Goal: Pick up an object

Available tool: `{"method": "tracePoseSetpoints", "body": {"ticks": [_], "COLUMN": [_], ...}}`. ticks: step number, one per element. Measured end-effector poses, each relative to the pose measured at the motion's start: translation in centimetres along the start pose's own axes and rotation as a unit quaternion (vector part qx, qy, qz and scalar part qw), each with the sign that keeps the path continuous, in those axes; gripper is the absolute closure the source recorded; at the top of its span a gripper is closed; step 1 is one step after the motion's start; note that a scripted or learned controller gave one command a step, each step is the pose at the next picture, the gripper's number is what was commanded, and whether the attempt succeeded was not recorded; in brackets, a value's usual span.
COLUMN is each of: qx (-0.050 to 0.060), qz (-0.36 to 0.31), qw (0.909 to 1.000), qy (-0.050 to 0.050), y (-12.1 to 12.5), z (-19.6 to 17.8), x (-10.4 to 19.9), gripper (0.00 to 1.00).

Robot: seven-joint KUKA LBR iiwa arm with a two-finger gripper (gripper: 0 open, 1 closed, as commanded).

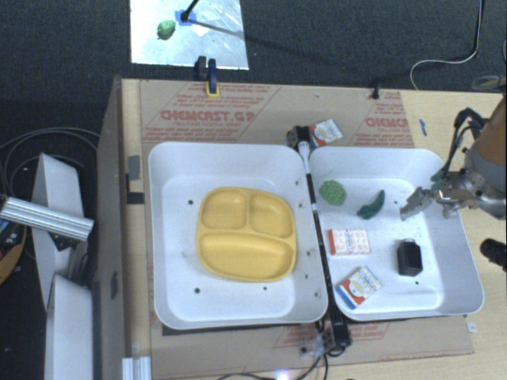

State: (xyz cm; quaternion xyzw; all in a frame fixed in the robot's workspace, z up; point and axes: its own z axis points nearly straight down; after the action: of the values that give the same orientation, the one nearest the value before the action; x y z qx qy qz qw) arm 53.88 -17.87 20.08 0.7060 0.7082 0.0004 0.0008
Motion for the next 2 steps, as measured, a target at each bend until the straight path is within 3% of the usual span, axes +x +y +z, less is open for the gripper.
{"method": "tracePoseSetpoints", "body": {"ticks": [1,2], "qx": [-0.001,0.000], "qz": [0.001,0.001], "qw": [1.0000,1.0000], "qy": [0.000,0.000], "y": [-0.2,-4.0], "z": [11.6,11.6], "x": [-1.0,-1.7], "gripper": [0.00,0.00]}}
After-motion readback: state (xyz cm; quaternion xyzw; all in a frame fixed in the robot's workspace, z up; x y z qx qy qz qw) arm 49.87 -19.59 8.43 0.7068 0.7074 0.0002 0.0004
